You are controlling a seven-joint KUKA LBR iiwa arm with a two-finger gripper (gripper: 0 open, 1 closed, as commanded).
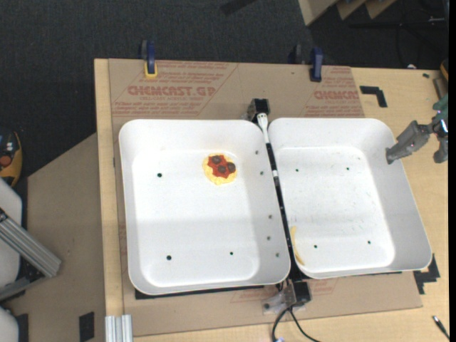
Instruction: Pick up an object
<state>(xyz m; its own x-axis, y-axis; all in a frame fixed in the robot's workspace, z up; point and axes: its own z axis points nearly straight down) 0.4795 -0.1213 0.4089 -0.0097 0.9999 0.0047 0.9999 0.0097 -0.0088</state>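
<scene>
Small round yellow toy (221,169) with red and dark spots lies in the left bin (142,191), toward its far side, near the middle. Right bin (399,191) sits just beside it on the counter (114,120). Pincer (417,141) at the right bin's right rim, well apart from the toy; can't tell how far it's open.
</scene>
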